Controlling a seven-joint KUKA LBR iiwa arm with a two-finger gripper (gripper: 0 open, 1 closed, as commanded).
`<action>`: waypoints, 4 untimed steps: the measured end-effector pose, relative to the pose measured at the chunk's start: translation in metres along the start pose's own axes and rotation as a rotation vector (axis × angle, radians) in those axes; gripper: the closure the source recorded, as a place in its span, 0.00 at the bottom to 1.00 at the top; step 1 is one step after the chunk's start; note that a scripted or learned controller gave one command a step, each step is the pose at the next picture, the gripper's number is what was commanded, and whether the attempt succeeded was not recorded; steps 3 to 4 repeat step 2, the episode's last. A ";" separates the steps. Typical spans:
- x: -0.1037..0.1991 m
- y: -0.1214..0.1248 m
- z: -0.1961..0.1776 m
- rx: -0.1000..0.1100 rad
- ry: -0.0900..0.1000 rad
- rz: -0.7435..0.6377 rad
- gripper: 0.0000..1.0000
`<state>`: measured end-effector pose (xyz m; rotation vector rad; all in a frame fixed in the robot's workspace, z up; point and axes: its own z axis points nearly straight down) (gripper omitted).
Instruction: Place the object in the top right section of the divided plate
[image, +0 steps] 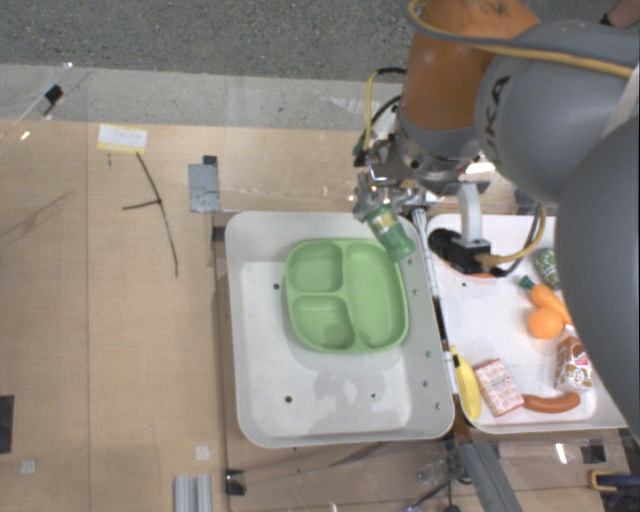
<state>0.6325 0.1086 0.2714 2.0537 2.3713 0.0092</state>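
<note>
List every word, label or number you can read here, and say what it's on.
No text here is legible.
Yellow tag on the bench: marks too blurred to read.
Pink packet in the right bin: print too small.
Brown packet beside it: label blurred.
Green bottle at the gripper: nothing readable.

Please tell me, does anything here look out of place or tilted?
Yes. A green bottle hangs tilted under the gripper, over the plate's upper right edge instead of lying in a section. A banana lies along the seam between the two bins, not well inside the right bin.
</note>
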 end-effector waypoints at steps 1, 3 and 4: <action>0.038 0.037 0.079 0.004 0.000 -0.110 1.00; 0.038 0.037 0.078 0.002 0.000 -0.111 0.00; 0.038 0.037 0.078 0.002 0.000 -0.111 0.00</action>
